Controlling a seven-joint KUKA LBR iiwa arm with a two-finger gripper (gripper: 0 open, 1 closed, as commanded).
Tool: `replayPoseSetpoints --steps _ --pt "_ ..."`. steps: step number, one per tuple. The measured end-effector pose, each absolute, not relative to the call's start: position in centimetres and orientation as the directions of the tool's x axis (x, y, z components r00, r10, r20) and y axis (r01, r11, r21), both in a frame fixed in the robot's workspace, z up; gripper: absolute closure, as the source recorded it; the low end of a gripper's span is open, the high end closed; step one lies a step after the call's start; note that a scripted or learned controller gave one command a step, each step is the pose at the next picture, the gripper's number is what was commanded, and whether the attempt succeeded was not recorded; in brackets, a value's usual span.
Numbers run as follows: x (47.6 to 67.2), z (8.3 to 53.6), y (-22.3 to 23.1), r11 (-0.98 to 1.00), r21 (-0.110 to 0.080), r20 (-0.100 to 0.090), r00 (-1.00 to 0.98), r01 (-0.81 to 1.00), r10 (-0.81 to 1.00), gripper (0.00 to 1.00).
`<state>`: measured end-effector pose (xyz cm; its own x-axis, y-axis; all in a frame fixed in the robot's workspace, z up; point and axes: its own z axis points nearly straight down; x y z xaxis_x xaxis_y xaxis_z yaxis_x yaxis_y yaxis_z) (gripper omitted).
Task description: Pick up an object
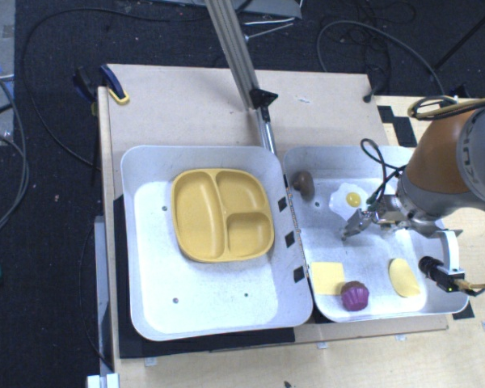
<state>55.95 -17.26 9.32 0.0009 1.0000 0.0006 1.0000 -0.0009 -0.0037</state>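
Gripper of mine hangs beside the fried egg; finger state I cannot tell; yellow oval points up-down.

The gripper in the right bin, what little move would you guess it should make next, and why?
Probably a short shift toward the fried egg toy and then down. The gripper hangs over bare bin floor with nothing between its fingers, and the egg lies just beside it, nearer than the purple or yellow pieces.
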Motion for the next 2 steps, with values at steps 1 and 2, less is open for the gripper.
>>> replayPoseSetpoints --steps 1,2 --pt "56.1 10.7 -17.3 -0.001 0.002 -0.001 0.001 1.000 1.000 1.00" --pt "55.9 15.0 -17.6 -0.002 0.004 -0.002 0.002 1.000 1.000 1.00"
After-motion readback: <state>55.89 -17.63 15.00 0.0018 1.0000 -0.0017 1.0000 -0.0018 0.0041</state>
